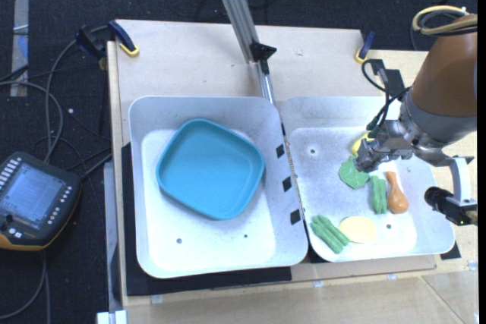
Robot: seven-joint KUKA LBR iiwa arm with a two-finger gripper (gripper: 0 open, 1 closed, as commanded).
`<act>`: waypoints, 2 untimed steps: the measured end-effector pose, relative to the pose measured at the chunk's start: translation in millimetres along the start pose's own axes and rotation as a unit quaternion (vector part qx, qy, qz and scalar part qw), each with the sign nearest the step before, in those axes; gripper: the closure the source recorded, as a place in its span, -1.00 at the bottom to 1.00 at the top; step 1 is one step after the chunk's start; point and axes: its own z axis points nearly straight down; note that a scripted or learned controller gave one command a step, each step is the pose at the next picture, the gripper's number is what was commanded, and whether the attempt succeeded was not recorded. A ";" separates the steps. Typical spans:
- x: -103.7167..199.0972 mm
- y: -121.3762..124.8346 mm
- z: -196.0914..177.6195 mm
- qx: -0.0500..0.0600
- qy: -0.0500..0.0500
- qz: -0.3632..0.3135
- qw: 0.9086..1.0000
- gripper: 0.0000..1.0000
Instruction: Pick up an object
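**Gripper low over the right bin's toy food**

You have the gripper (370, 154) down at the green leafy piece (351, 175), near the centre of the right bin (319, 134). You cannot tell from this slant whether it is released or clenched; it may be touching the leaf's upper edge. At 4 o'clock from the leaf lie a green pod (378, 194) and an orange carrot (396, 192) side by side. Toward 6 o'clock sit a pale yellow disc (358, 229) and a green bean pod (329, 233). A blue plate (210, 168) rests tilted in the left bin (152, 239).
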 end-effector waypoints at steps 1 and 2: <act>44.6 23.5 11.3 0.000 0.000 0.000 1.000 1.00; 84.1 41.7 14.7 0.000 0.000 0.000 1.000 1.00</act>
